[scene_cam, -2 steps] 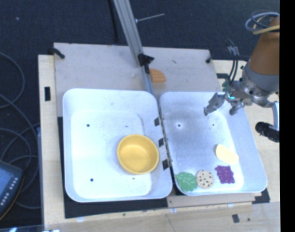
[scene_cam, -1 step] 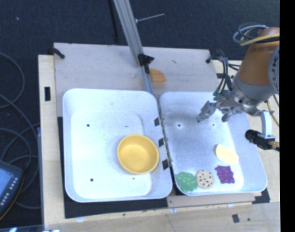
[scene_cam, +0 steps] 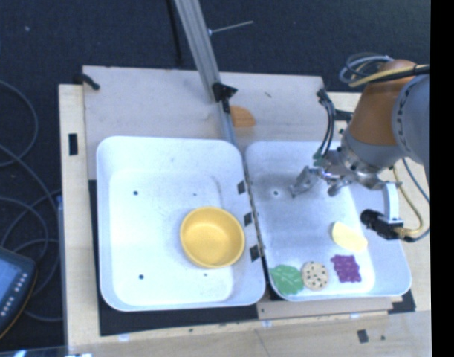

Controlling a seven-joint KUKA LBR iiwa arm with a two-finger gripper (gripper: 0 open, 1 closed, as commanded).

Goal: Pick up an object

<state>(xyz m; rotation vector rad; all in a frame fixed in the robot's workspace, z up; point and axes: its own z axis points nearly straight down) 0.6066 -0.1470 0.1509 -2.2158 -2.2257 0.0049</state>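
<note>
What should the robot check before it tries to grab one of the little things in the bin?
1. Things to pick are in the right bin: yellow piece, purple piece, cookie, green piece. Ok.
2. Pincer is over that bin. Ok.
3. Pincer is above a piece: it hangs over bare floor, away from all four. Not ok.
4. Pincer holds nothing: nothing shows between its fingers. Ok.
5. Pieces have room around them: green piece and cookie sit close together by the near wall. Cannot tell.
6. Yellow bowl is out of the way, in the left bin. Ok.
</note>
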